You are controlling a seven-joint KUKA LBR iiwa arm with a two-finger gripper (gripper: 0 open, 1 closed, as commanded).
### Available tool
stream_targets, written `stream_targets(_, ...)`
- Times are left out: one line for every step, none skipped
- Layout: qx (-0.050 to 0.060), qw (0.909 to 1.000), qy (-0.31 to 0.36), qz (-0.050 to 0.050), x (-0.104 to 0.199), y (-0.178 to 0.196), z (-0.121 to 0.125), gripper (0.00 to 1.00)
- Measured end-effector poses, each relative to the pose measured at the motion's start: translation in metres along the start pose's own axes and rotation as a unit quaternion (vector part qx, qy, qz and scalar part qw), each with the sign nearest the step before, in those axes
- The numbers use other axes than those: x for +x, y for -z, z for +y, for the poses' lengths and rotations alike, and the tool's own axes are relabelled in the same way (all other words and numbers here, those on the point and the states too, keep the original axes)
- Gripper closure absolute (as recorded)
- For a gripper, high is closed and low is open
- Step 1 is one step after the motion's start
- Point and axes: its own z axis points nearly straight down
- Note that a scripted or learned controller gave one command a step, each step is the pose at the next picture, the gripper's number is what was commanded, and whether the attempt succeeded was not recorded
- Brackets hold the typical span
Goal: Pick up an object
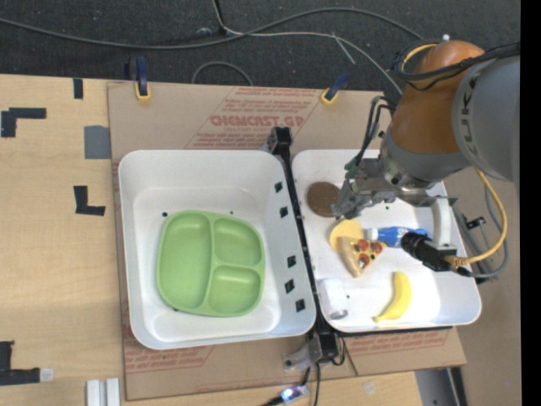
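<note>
The right bin [461, 311] holds a brown round disc [321, 199] at its left side, a yellow pizza slice toy [353, 248] in the middle, a banana [396, 298] near the front and a blue thing [399, 236] partly hidden by the arm. My gripper [353, 201] hangs low over the bin, just right of the brown disc and just above the pizza slice's top edge. Nothing is visibly held.
The left bin [135, 184] holds a green divided plate [211, 263]. A small pale thing [332, 299] lies in the right bin's front left corner. The bins' shared wall [292, 227] runs just left of the disc. Cables trail behind the bench.
</note>
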Motion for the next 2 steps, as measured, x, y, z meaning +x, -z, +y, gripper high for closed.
stream_targets(0.000, 1.0000, 0.000, 0.000, 0.058, -0.010, 0.021, 1.00)
stream_targets(-0.001, 1.0000, 0.000, 0.000, 0.107, -0.005, 0.047, 1.00)
